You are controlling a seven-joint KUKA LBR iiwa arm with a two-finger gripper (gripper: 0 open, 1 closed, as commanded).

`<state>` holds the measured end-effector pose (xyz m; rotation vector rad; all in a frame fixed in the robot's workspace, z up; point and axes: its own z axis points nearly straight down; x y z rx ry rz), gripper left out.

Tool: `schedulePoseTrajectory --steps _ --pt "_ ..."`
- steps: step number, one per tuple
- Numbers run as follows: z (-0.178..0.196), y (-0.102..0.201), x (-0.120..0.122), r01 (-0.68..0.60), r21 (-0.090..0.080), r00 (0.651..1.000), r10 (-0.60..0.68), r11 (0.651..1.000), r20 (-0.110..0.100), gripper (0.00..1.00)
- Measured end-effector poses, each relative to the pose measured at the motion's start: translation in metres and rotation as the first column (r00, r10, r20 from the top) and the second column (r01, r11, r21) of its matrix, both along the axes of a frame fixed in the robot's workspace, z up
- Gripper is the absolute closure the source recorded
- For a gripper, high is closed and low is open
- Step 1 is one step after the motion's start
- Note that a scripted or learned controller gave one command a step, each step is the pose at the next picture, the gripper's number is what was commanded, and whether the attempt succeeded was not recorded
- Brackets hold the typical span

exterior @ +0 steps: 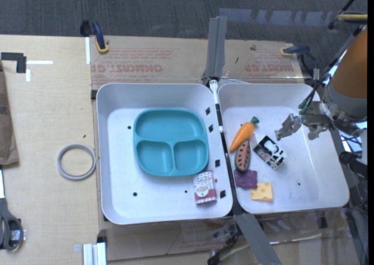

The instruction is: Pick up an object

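Note:
In the right bin [315,191] lie an orange carrot [243,135], a watermelon slice [242,156], a black-and-white toy car [270,152], a purple piece [246,178] and a yellow cheese wedge [262,191]. My gripper [301,128] hangs over the right half of this bin, to the right of and slightly above the toy car. Its fingers are spread and there is nothing between them. The left bin [114,159] holds a teal divided plate [172,142] and a small red-and-white carton [204,188] at its front right.
A grey ring [76,161] lies on the bench left of the bins. A metal post [216,48] stands behind the wall between the two bins. Cables and the arm's body crowd the right edge. Scissors [10,230] sit at the far left front.

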<state>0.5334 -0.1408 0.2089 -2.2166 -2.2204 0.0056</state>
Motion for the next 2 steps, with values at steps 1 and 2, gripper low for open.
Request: schedulePoseTrajectory --steps 1,2 --pt "-0.101 0.038 0.026 0.142 -0.001 0.990 -0.142 0.990 -0.002 0.00" --pt "-0.077 0.040 0.028 0.286 -0.002 0.958 -0.286 0.958 0.000 0.00"
